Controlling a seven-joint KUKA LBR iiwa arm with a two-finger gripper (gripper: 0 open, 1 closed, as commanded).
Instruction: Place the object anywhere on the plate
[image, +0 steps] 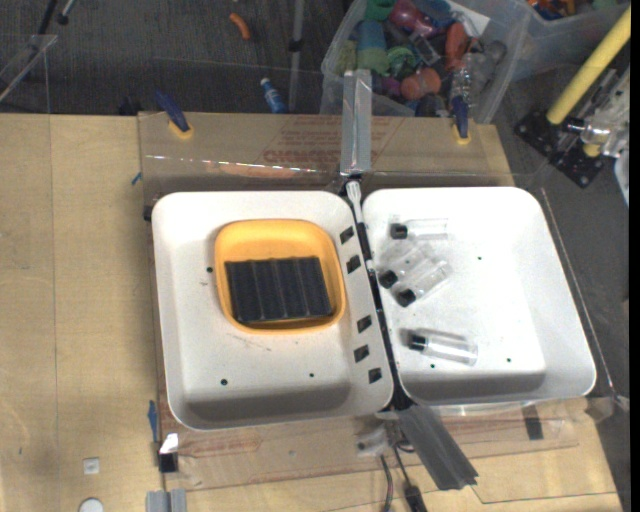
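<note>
From my remote seat I see 2 shallow white bins side by side on the wooden bench (60, 300). The left bin (190, 300) holds the orange-yellow plate (275, 232), which sits a little above the middle of that bin. A dark ribbed rectangular panel (278, 288) lies flat inside the plate and covers most of its floor, leaving the bright rim visible all round.

The right bin (510, 280) holds what look to me like 4 clear vials with black caps, all lying on their sides in its left half. The top vial (420, 230) lies near the upper left of that bin, its cap pointing left. A pair of vials (418, 275) lies close together below it, angled, caps toward the lower left; I cannot tell whether the 2 touch. The lowest vial (442, 346) lies apart from them, toward the bottom of the bin, cap to the left. None of the vials is on the plate; all sit across the divider (360, 300) from it.

At the top of the frame, a clear tub of coloured toys (420, 40) stands behind the bench, and a yellow pole (595, 60) crosses the upper right corner.
</note>
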